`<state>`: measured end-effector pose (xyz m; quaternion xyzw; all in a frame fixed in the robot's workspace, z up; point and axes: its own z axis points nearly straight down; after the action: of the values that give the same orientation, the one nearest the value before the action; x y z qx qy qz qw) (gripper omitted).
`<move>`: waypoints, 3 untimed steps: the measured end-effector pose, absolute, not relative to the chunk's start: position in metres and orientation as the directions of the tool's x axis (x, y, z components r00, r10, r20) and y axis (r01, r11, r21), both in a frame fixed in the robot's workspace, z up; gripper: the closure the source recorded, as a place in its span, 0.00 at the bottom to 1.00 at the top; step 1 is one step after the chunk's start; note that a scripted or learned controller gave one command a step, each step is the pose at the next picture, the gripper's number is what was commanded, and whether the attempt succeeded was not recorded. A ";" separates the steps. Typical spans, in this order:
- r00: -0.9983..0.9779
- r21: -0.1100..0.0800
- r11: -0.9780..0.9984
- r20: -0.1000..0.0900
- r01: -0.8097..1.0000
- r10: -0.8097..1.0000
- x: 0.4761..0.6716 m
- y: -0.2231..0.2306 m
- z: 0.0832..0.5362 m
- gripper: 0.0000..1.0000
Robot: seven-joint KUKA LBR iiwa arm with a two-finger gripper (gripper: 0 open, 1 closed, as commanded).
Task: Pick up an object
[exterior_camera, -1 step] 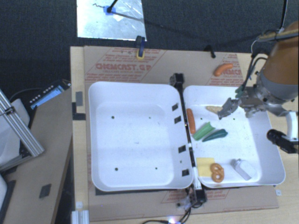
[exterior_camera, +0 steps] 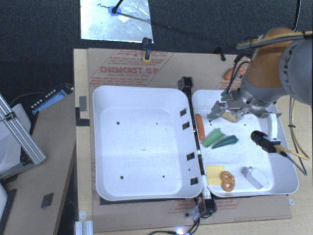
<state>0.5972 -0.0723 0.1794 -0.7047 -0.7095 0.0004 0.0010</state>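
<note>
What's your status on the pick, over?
End effector over right bin, far end; hold unconfirmed. Tan item right beside it. Orange stick and light green piece close by, not blocking.

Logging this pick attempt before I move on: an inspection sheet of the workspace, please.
Surface: left bin and right bin on printed cardboard.
Job's things: in the right bin, orange stick, green piece, darker green piece, yellow square, orange ring, grey piece, tan item.
Clutter: nothing seen.
Grippers: gripper over the right bin's far end, beside the tan item.
Cables: black cable upper right.
Surroundings: silvery sheet, clamp, metal frame.
</note>
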 end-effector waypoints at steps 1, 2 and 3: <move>0.000 0.000 0.000 -0.001 1.000 1.000 0.602 -0.104 0.156 0.00; -0.003 -0.002 0.003 0.000 1.000 1.000 0.614 -0.103 0.081 0.00; -0.002 0.002 0.002 0.000 1.000 1.000 0.614 -0.103 0.095 1.00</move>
<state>0.6144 -0.1031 0.0951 -0.7064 -0.7078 -0.0005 -0.0009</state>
